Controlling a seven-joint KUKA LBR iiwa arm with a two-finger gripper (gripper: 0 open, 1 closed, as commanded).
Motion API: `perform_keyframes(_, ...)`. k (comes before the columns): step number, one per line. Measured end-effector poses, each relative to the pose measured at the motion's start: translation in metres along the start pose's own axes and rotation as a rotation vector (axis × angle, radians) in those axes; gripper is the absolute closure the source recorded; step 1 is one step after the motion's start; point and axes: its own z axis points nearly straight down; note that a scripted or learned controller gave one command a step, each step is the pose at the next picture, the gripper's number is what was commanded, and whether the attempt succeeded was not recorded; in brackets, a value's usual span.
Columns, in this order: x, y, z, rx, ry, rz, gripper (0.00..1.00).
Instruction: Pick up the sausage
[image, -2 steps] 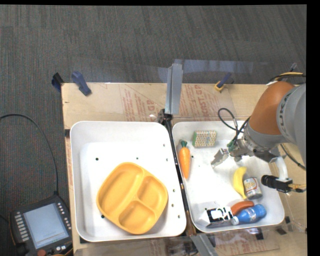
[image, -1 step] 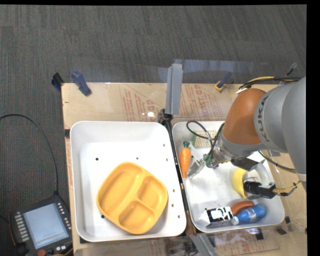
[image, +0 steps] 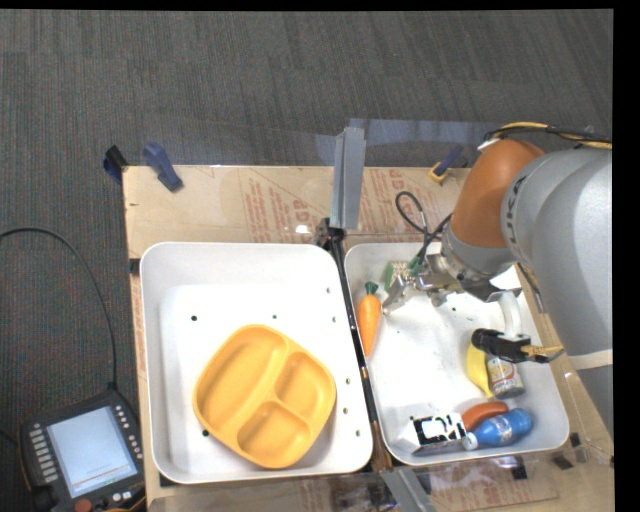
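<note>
The sausage (image: 484, 411) is a short reddish-orange piece lying near the front right of the right bin (image: 425, 345), wedged between a blue bottle and a can. My gripper (image: 415, 294) hovers over the back left part of that bin, just right of the carrot's top and well away from the sausage. Its fingers (image: 394, 294) stand apart with nothing between them, so it is open.
An orange carrot (image: 368, 318) lies along the right bin's left wall. A yellow item (image: 476, 368), a can (image: 504, 377), a blue bottle (image: 506, 429) and a black-and-white box (image: 438, 430) crowd the front right. A yellow divided plate (image: 264, 395) sits in the left bin (image: 180, 300).
</note>
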Motion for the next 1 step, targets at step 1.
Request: perform_keyframes(1, -0.0175, -0.1181, 0.0013, 0.004, 0.003, -0.146, 0.00)
